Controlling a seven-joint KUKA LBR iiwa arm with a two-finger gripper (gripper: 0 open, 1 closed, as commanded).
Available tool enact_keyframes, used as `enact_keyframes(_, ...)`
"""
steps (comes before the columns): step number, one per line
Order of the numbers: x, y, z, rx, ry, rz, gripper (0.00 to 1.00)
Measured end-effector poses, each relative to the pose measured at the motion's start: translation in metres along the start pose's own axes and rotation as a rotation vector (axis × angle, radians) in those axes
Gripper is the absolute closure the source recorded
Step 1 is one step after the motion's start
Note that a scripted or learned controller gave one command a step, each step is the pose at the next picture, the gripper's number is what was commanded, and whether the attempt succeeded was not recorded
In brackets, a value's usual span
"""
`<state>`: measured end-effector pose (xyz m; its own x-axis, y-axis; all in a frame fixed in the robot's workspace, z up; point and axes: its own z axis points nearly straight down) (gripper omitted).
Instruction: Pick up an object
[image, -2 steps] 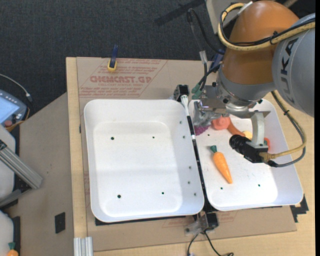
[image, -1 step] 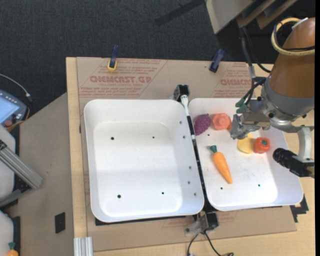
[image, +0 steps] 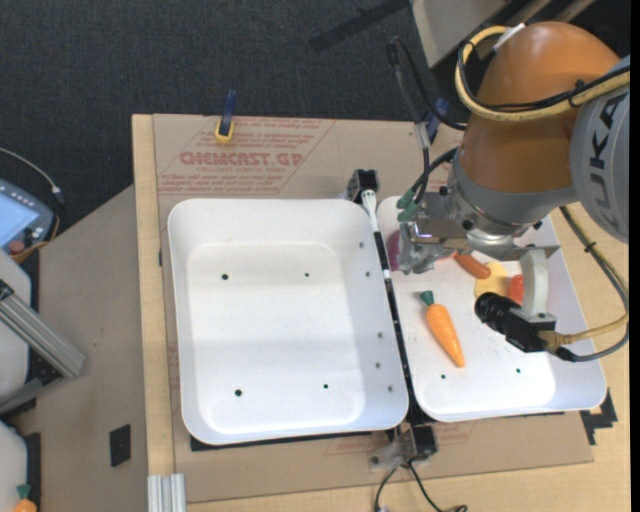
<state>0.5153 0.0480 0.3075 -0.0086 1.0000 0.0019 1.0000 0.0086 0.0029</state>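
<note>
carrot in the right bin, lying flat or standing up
Lying flat. The toy carrot rests lengthwise on the right bin floor, green top pointing toward the far side, tip toward the near rim.

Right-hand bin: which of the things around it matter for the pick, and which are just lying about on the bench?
Belong to the job:
- orange toy carrot with green top, lying in the right white bin
- small orange-red piece under the arm
- gripper, low over that bin

Lying about:
- left white bin
- blue-and-yellow clamp on the cardboard sheet
</note>
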Motion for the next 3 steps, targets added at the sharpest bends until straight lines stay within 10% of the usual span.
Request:
enact_keyframes(1,0.024,0.016,0.001,0.000,-0.002,0.005,1.00)
enact_keyframes(2,0.128,0.014,0.070,0.011,0.000,-0.002,1.00)
enact_keyframes(3,0.046,0.074,-0.031,-0.013,-0.004,0.017,1.00)
